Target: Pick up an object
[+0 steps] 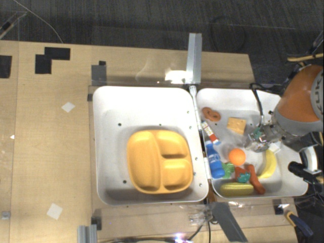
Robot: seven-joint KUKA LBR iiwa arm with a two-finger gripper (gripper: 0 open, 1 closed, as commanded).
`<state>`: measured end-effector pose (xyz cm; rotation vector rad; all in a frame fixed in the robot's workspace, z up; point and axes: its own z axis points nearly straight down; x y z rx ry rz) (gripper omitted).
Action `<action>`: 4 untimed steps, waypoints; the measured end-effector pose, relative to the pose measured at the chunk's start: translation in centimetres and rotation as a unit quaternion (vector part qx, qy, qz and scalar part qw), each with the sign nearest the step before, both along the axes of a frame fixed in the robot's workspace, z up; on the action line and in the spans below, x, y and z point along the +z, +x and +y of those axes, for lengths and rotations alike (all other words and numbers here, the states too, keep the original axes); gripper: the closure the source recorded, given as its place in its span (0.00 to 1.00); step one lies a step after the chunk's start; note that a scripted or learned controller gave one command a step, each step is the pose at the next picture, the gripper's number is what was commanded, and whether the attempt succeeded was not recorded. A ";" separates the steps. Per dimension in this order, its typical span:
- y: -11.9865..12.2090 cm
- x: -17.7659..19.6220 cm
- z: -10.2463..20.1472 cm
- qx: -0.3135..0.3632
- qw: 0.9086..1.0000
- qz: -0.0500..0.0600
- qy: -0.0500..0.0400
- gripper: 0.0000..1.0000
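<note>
Your gripper (pixel 259 138) sits low in the right bin (pixel 291 189), between orange ball (pixel 236 157) and banana (pixel 269 164). Can't tell its opening or any hold.

A big wooden table (pixel 45 151) holds two white bins side by side. The left bin (pixel 109 135) has a yellow tray (pixel 159 161) in it. The tray has three parts and sits near the front of the bin. A grey metal post (pixel 194 59) stands at the back, between the two bins. Some black squares (pixel 50 58) are stuck on the table at the far left. The floor (pixel 152 9) behind the table is dark.
</note>
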<state>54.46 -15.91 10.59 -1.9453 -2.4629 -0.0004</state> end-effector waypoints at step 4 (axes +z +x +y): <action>-5.4 8.0 3.5 -0.265 0.964 0.001 -0.002 1.00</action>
